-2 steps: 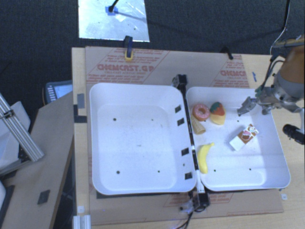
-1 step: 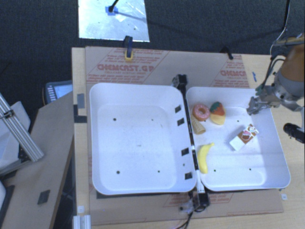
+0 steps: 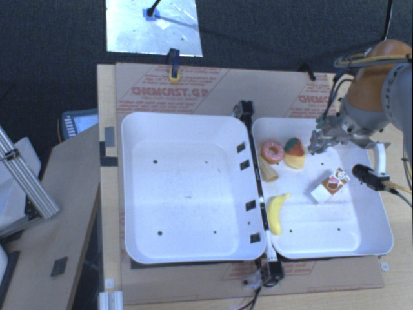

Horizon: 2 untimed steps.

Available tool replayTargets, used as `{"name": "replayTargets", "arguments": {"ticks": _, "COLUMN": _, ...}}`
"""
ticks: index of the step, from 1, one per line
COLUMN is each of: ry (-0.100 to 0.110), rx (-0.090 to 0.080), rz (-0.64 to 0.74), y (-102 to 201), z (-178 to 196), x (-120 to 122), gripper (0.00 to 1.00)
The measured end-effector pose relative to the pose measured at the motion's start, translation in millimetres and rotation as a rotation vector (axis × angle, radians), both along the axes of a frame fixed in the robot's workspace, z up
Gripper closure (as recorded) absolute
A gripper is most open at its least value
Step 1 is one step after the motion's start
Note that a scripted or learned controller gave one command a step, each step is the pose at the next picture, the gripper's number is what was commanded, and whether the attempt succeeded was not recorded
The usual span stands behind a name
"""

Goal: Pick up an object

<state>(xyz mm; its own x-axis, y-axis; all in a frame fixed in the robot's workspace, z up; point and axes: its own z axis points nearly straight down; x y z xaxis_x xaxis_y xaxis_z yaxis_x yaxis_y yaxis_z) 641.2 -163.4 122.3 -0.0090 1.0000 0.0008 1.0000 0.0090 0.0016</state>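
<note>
Hanging over the right-hand bin (image 3: 371, 234), the gripper (image 3: 317, 144) sits at the end of the grey arm (image 3: 381, 89); whether it is open or closed cannot be told from this slanted angle, and nothing shows inside it. Taking the orange-and-green toy fruit (image 3: 295, 154) as the landmark, the gripper is just beside it on the arm's side and a little above, close enough that this piece looks like the intended target, though that is only a judgement. A pink doughnut (image 3: 272, 151) lies just on the fruit's far side, toward the divider (image 3: 255, 173) between the bins, with a pale wedge-shaped piece (image 3: 268, 171) just below it. Farther down from the fruit rests a yellow banana (image 3: 276, 213), and well apart toward the arm lies a small white carton (image 3: 329, 186). Nothing has been lifted yet. Because the fruit nearly touches the doughnut, a descent here probably risks nudging both rather than isolating one.
</note>
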Motion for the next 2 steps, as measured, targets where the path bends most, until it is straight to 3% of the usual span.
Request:
{"name": "replayTargets", "arguments": {"ticks": 1, "ry": 0.000, "rx": 0.000, "rz": 0.000, "y": 48, "z": -39, "x": 17, "gripper": 1.00}}
{"name": "replayTargets", "arguments": {"ticks": 2, "ry": -0.009, "rx": -0.007, "rz": -0.012, "y": -36, "z": 48, "x": 29, "gripper": 1.00}}
